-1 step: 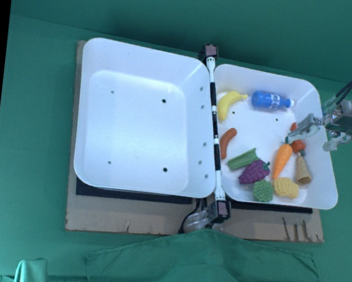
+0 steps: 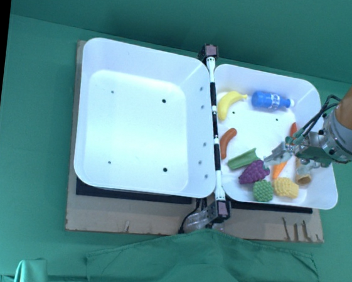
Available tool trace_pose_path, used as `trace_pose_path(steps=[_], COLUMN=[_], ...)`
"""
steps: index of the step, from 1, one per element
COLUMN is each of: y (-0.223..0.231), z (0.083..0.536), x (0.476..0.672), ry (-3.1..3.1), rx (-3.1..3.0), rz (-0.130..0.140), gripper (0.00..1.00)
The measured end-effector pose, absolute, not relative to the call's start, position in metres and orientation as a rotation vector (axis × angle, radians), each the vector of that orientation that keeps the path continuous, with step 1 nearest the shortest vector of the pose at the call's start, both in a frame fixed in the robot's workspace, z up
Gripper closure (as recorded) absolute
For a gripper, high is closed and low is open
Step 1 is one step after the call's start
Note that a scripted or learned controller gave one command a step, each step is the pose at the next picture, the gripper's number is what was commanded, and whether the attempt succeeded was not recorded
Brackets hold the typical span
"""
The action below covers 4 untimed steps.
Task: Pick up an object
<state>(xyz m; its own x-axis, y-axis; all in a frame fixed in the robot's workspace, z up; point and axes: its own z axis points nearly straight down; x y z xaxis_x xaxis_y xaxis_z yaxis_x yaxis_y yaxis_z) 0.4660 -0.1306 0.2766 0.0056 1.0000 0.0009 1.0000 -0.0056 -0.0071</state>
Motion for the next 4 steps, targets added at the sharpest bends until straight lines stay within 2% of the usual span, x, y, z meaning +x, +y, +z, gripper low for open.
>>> trace_pose_path(steps=[1, 2, 3, 4], y=[-0.133, -0.126, -0.127, -0.143], z=[0.217, 0.212, 0.217, 0.185], x=[0.468, 0.471, 0.509, 0.552], ry=[-2.215, -2.226, -2.225, -2.228], rx=[-2.227, -2.232, -2.229, -2.234], rz=[-0.004, -0.015, -0.005, -0.013], gripper=[0.0, 0.0, 0.0, 0.0])
